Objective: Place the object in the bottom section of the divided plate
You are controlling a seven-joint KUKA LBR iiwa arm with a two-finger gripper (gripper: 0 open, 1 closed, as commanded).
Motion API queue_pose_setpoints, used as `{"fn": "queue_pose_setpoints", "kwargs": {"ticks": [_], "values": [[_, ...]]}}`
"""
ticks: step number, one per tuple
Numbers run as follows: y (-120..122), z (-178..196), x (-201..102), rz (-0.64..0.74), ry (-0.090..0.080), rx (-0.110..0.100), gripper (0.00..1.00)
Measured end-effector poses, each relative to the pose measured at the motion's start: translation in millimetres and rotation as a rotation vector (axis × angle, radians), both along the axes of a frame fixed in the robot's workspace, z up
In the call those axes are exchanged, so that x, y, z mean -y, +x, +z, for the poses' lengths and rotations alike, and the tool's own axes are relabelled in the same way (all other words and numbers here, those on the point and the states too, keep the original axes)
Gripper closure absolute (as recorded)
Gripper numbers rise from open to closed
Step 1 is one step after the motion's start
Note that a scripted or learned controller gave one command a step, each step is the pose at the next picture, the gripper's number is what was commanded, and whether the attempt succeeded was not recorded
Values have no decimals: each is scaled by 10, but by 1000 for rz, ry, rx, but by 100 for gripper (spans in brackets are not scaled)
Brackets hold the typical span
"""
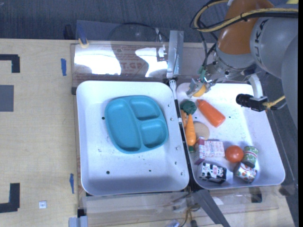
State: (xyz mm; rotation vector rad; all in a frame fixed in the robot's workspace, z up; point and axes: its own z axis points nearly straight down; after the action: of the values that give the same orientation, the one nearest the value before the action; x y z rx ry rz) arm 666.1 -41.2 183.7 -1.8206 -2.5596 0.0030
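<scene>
The plate [136,123], blue smooth plastic with three sections, lies in the left bin [90,126]. The gripper [202,85] hangs over the right bin's [270,141] far left corner, so the plate is to its left and nearer the camera. A small yellow thing [200,91] seems to sit between the narrow jaws. Below lie a glossy orange bottle [211,113], a carrot [190,130] and a round tomato [234,153].

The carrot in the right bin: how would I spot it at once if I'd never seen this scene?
Start at the right bin, the one crowded with small items, and follow its left wall. The carrot lies along that wall, just below a dark green piece. It is slim and tapered, unlike the thicker orange bottle angled beside it.
</scene>
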Motion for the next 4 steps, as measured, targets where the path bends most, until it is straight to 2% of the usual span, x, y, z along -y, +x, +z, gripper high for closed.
{"fn": "queue_pose_setpoints", "kwargs": {"ticks": [1, 2, 3, 4], "values": [[6, 106, 220, 31, 0, 5, 100], [10, 372, 330, -74, 0, 5, 100], [-11, 4, -518, -671, -1, -7, 100], [-10, -4, -1136, -648, 1, -2, 100]]}}
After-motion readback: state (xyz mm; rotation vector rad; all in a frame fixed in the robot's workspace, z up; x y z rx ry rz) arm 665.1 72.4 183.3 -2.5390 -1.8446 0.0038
